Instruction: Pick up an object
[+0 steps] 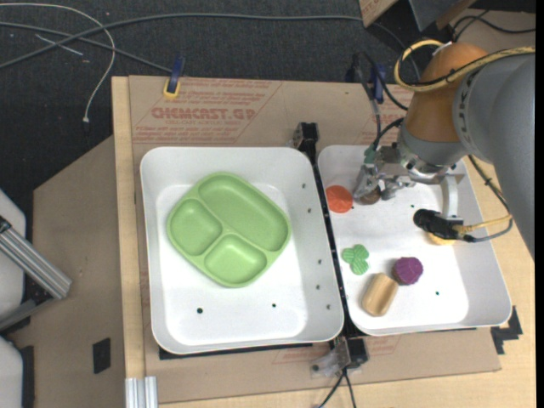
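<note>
In the right bin (476, 300) lie a small orange round thing (340, 199) at the far left, a green leafy piece (355, 258), a purple lumpy thing (409, 269) and a tan cylinder (379, 295) near the front. My gripper (369, 189) hangs low over the far left part of this bin, just to the right of the orange thing and close to it. I see nothing held in it.
The left bin (170, 308) holds a light green divided plate (227, 228). A black divider (323, 219) runs between the two bins. The grey arm with its orange band (442, 92) covers the right bin's far right corner.
</note>
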Controlling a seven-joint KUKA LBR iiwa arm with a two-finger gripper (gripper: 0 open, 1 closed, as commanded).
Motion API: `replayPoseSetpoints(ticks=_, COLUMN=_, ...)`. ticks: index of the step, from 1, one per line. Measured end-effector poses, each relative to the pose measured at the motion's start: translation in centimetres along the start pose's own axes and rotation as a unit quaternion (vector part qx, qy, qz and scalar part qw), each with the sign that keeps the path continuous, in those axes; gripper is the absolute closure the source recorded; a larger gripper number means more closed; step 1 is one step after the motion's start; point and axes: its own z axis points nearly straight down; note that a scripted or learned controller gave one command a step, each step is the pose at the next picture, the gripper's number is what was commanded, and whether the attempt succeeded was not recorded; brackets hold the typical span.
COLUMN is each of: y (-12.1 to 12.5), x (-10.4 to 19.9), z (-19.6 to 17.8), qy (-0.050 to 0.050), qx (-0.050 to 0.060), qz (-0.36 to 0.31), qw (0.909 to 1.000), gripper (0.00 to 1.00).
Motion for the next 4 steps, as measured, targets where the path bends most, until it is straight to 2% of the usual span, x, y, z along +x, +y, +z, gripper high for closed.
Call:
replayPoseSetpoints(ticks=1, y=0.0, x=0.2, z=-4.3, qy=0.0, qx=-0.001, qz=-0.001, qw=1.0, gripper=1.0)
replayPoseSetpoints(ticks=2, y=-0.2, x=0.6, z=-10.7, qy=-0.001, qx=-0.003, qz=-0.001, qw=1.0, gripper=1.0)
replayPoseSetpoints(ticks=3, y=0.0, x=0.6, z=-13.6, qy=0.0, qx=-0.002, qz=-0.001, qw=1.0, gripper=1.0)
replayPoseSetpoints(ticks=4, y=-1.7, x=5.5, z=-14.4, qy=0.001, qx=0.002, qz=-0.003, qw=1.0, gripper=1.0)
